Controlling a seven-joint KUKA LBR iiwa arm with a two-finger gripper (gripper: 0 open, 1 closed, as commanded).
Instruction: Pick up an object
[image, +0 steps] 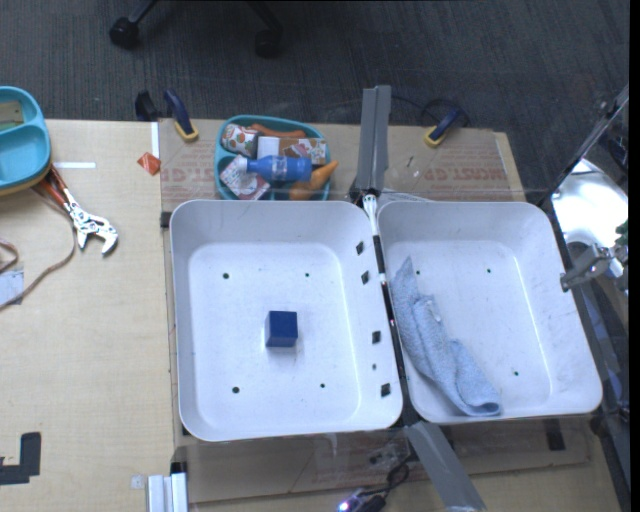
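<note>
Camera view: blue cube (282, 328) mid-bin, unobstructed.

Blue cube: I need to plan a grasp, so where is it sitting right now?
In the camera view, the blue cube sits near the middle of the left bin, apart from its walls; the grey cloth lies in the right bin.

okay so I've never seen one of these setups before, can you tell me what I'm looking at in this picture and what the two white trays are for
One fixed camera looks down at a slant on a workbench. The two white trays are shallow bins for a robot arm that reaches in from the right and practises picking things up. The left bin holds a small blue block. The right bin holds a crumpled pale blue cloth. Behind the bins sits a teal bowl of small items, and a wrench lies at the left.
</note>
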